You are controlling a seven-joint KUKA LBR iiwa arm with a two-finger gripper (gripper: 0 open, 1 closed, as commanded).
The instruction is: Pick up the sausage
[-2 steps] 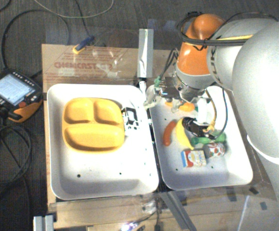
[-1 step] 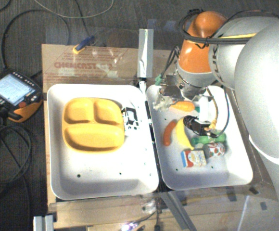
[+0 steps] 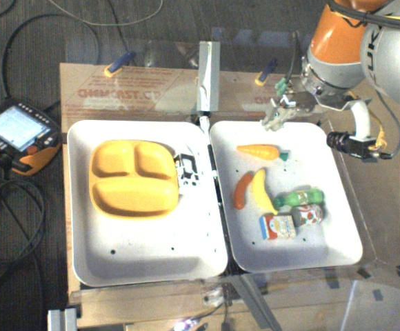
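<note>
The sausage (image 3: pixel 242 189) is a red-brown curved piece lying in the right bin (image 3: pixel 338 247), pressed against the left side of a yellow banana (image 3: pixel 261 190). My gripper (image 3: pixel 278 115) hangs over the bin's far rim, up and to the right of the sausage and well apart from it. Its fingers point down toward the back edge, above an orange carrot (image 3: pixel 258 152). Nothing is between the fingers.
In the right bin also lie a green bottle (image 3: pixel 299 198), a small red-and-white carton (image 3: pixel 277 227) and a small can (image 3: pixel 308 215). The left bin (image 3: pixel 83 254) holds a yellow divided tray (image 3: pixel 134 178). A teach pendant (image 3: pixel 17 133) sits at far left.
</note>
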